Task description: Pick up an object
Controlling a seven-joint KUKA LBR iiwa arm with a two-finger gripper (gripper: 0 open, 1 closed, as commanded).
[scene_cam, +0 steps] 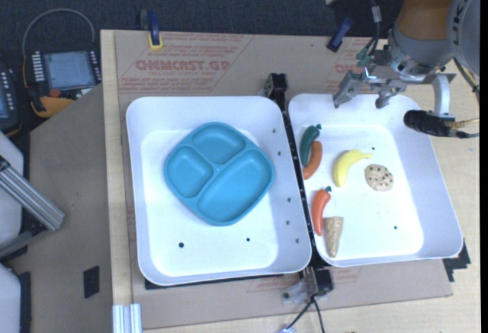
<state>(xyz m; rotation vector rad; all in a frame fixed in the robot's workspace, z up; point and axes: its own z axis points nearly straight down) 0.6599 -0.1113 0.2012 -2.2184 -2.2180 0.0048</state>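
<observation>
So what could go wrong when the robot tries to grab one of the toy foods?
The pincer hangs open over the right bin's back rim, away from the food, so closing there would likely catch nothing. The banana and cookie lie close together, so it might bump one while grabbing the other. The carrot touches the cone.

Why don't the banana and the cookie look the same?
The banana is yellow and plain; the cookie is tan with dark specks. The banana is long and curved; the cookie is round and flat. The banana lies closer to the carrots; the cookie lies on its far side, toward the arm. Both rest loose in the right bin, side by side.
</observation>
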